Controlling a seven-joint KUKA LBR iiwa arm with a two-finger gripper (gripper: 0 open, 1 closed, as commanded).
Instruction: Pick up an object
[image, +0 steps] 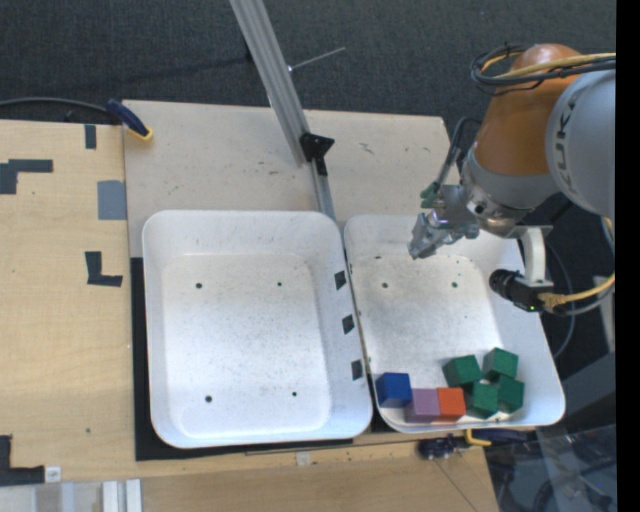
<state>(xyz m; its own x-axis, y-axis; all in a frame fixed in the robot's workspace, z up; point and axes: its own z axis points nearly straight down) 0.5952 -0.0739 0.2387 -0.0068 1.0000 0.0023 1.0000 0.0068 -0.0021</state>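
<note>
At the near end of the right bin sit a blue block, a purple block, an orange block and green blocks, and farther back hangs the gripper, too blurry to tell.

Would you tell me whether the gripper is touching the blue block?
Apart: the camera view shows the gripper at the right bin's far end, the blue block near its front.

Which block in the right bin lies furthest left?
The blue block, at the left end of the cluster, beside the purple block; the green ones sit further right.
</note>
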